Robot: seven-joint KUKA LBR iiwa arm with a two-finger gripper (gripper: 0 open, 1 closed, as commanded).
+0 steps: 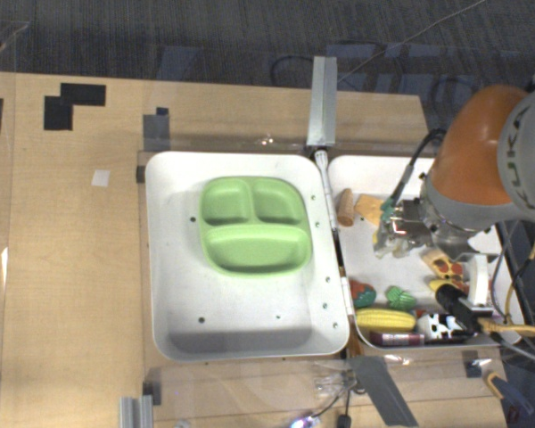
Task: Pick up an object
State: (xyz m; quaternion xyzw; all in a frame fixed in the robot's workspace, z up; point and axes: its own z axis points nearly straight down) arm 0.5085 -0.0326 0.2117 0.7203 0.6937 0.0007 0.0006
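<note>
My gripper (390, 236) hangs over the middle of the right bin (367, 172), its metal fingers pointing down and left. Just up and left of it lie a brown toy piece (346, 208) and a tan piece (369, 208). Along the bin's front edge sit a red piece (361, 291), a green piece (399, 296), a yellow corn cob (385, 318) and a dark marker-like stick (395, 337). More small toys (446, 266) lie under the arm at the right. Nothing shows between the fingers.
The left bin (174, 266) holds a green divided plate (252, 223). A metal post (322, 96) stands at the back between the bins. Cables and a black-and-white object (446, 324) crowd the right bin's front right corner.
</note>
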